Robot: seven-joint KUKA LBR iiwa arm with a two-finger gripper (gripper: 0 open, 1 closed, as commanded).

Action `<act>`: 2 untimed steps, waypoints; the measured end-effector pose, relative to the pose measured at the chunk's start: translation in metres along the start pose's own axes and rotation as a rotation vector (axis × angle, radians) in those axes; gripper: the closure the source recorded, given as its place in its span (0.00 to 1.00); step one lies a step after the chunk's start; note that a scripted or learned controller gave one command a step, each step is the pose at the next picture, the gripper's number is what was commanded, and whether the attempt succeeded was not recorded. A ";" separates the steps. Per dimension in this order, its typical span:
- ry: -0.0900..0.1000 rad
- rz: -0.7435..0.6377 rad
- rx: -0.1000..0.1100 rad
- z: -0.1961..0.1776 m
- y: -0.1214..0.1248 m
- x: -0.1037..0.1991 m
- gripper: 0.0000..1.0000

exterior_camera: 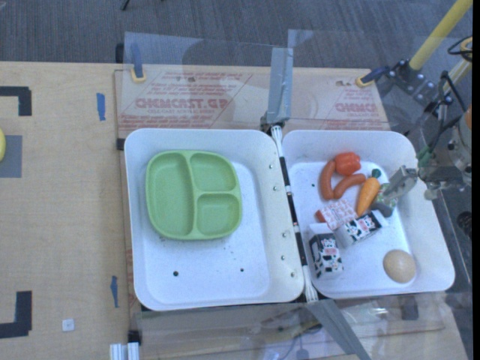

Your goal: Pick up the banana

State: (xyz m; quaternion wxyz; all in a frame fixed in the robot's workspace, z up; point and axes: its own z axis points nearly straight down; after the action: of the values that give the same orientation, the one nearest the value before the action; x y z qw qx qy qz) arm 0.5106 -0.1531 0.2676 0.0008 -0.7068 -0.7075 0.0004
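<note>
My gripper [393, 191] hangs low over the right side of the right bin [427, 272], its tip just to the right of an orange carrot [367, 194]. Its outline is blurred. It is not clear whether it touches the carrot. In the same bin, left of the carrot, lie two reddish sausages [337, 182] and a red pepper [346, 161].
The right bin also holds a red-and-white packet [339, 214], two cow-patterned cartons [325, 255] and a tan egg-shaped thing [399, 265]. A green divided plate [193, 195] lies in the left bin [225, 276]. A yellow sliver [1, 145] sits at the bench's far left edge.
</note>
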 end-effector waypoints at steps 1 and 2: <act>-0.002 0.484 -0.004 -0.123 0.016 -0.023 0.00; -0.001 -0.126 -0.001 -0.098 0.016 -0.017 0.00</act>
State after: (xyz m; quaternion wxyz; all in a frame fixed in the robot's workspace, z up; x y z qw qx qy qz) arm 0.5267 -0.1704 0.3658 0.0002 -0.6608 -0.7506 0.0002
